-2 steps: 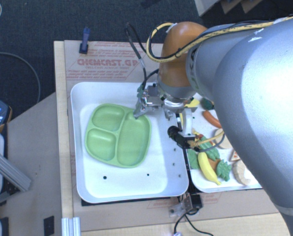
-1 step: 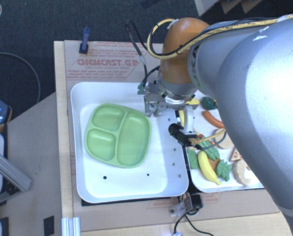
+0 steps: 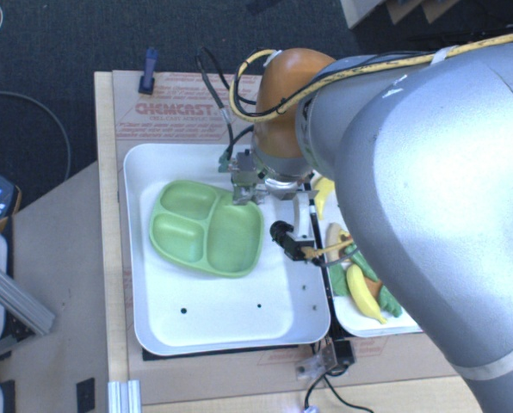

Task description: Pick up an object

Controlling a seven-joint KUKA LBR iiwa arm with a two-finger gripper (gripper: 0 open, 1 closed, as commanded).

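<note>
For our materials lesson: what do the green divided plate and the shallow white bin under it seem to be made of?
The green divided plate: probably moulded plastic, with a smooth, slightly glossy finish; its three compartments have soft rounded ridges and an even colour. The shallow white bin: likely plastic too, with a smooth semi-gloss surface, rounded corners and a faint sheen, though coated metal can't be ruled out.

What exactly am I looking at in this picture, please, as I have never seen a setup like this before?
This is one camera fixed above a bench, looking down at a slant. The big grey shape on the right is a robot arm with an orange band above its wrist. Its gripper reaches down over the left white bin, at the far rim of a green divided plate lying in that bin. Whether it grips the plate cannot be told from here. The right bin, mostly hidden under the arm, holds a yellow banana and other toy food. The program's job is to pick up an object.
</note>
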